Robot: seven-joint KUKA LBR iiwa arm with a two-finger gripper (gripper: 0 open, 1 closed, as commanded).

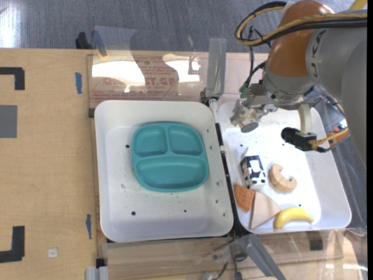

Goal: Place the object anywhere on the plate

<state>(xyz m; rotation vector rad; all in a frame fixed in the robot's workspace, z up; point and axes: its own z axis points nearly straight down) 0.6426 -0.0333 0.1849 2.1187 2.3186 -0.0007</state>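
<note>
Jaws (247,120) of mine hang over the right white bin's (332,174) far left corner; whether spread or pressed together, I cannot tell. Teal three-compartment plastic plate (170,156) lies in the left bin (111,174). Yellow toy banana (293,217), likely light and slippery, lies near the right bin's front; grip mid-curve. My wrist points down.

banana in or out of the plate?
Out. The banana lies in the right bin, near its front edge; the teal plate sits in the left bin.

The arm (326,34) runs off the right edge, and its bulk hides the right bin's (332,174) far corner.
</note>
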